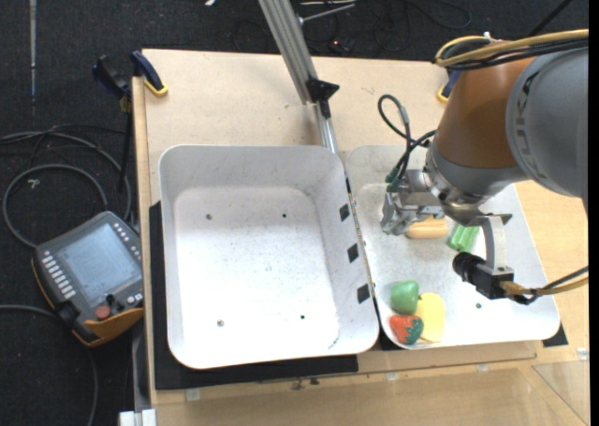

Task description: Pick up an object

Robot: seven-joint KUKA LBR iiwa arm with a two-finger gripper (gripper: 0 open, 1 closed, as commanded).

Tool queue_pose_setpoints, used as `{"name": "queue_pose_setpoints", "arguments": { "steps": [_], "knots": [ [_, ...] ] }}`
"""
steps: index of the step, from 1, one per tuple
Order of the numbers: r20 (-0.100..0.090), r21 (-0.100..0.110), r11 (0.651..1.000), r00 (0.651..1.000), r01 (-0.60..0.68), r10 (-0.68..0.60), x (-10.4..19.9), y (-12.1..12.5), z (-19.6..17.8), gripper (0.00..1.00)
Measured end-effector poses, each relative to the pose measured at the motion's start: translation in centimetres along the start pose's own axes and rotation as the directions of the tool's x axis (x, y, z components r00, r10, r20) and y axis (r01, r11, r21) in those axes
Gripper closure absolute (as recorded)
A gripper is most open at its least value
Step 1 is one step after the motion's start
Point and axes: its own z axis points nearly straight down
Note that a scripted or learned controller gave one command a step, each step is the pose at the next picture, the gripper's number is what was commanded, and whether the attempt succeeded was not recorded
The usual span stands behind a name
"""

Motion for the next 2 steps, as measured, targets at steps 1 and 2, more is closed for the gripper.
{"name": "queue_pose_setpoints", "arguments": {
  "steps": [1,2],
  "knots": [
    [0.000,0.002,1.000,1.000,-0.001,0.001,5.5,0.0,0.2,1.00],
    [0.000,0.000,1.000,1.000,-0.001,0.001,10.2,0.3,0.1,1.00]
  ]
}}
